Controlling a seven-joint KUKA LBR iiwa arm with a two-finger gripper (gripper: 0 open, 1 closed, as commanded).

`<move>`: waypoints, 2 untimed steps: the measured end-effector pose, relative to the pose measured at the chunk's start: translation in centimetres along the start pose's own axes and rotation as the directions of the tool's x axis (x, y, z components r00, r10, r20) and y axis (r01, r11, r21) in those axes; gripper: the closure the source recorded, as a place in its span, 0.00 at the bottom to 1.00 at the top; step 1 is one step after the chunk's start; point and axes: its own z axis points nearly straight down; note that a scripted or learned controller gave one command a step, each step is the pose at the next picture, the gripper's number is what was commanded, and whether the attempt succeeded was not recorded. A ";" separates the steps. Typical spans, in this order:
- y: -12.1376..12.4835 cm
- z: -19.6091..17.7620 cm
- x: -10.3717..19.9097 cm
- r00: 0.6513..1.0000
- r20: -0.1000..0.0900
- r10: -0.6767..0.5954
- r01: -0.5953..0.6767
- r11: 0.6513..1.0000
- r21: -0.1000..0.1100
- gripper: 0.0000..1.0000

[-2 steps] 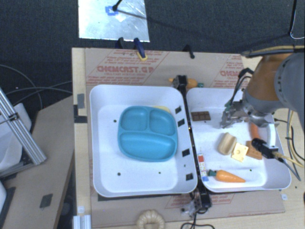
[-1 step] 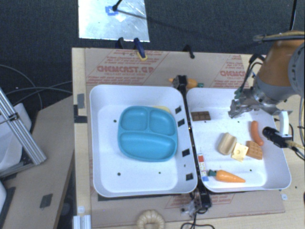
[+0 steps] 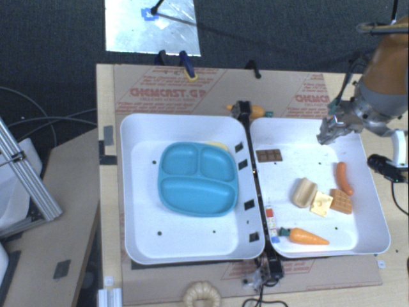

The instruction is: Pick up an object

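In the right bin (image 3: pixel 364 171) lie several toy foods: a brown chocolate bar (image 3: pixel 269 155), an orange sausage (image 3: pixel 344 178), a beige bread roll (image 3: pixel 303 192), a yellow cheese piece (image 3: pixel 321 203), a waffle (image 3: pixel 341 201) and a carrot (image 3: pixel 308 237). My gripper (image 3: pixel 330 131) hangs above the bin's far right corner, pointing down, well clear of the food. Nothing shows between its fingers.
The left bin (image 3: pixel 137 190) holds a blue divided plate (image 3: pixel 197 178) with a yellow item peeking from behind it. A black divider (image 3: pixel 250 171) runs between the bins. An orange object (image 3: pixel 255 112) lies behind the bins. The grey arm (image 3: pixel 383 75) fills the upper right.
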 end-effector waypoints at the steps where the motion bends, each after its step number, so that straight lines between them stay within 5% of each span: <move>1: 0.1 0.1 0.0 1.000 -0.001 0.000 0.000 1.000 0.006 1.00; 2: 0.9 -0.9 5.6 1.000 -0.004 -0.006 0.006 1.000 0.005 1.00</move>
